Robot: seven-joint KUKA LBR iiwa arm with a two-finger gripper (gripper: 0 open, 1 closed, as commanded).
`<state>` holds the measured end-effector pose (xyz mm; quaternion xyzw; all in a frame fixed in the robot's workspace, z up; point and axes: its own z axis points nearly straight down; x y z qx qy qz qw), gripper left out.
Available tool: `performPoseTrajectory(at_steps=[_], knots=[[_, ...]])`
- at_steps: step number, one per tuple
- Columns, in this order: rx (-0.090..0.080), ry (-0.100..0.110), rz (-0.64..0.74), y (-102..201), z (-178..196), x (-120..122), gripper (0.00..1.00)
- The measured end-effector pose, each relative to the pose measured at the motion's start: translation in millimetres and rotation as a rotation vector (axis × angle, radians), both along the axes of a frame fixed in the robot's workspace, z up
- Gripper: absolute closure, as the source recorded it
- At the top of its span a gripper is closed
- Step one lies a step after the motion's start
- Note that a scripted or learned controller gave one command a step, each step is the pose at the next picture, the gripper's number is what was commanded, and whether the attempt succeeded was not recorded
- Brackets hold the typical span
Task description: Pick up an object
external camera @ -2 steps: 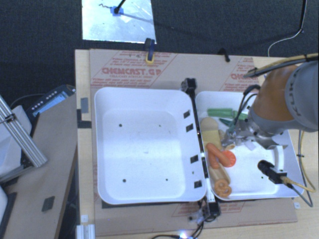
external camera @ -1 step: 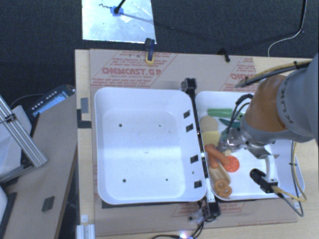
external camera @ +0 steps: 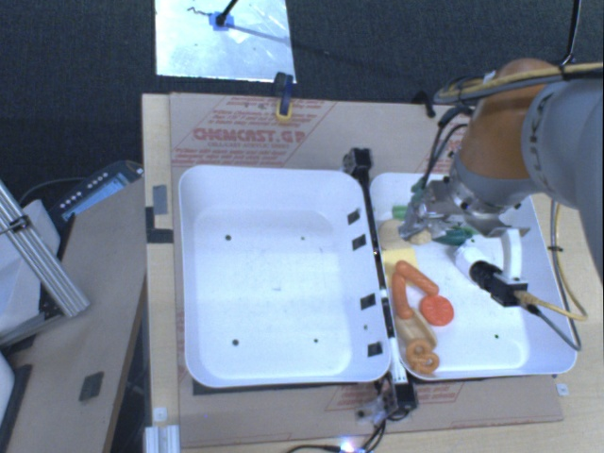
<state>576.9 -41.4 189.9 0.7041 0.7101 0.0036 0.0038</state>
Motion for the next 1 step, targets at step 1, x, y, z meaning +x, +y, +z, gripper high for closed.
performPoseTrajectory(at_steps=[1], knots=[[0.001,0.011,-0.003,26.0,3.4,-24.4,1.0]])
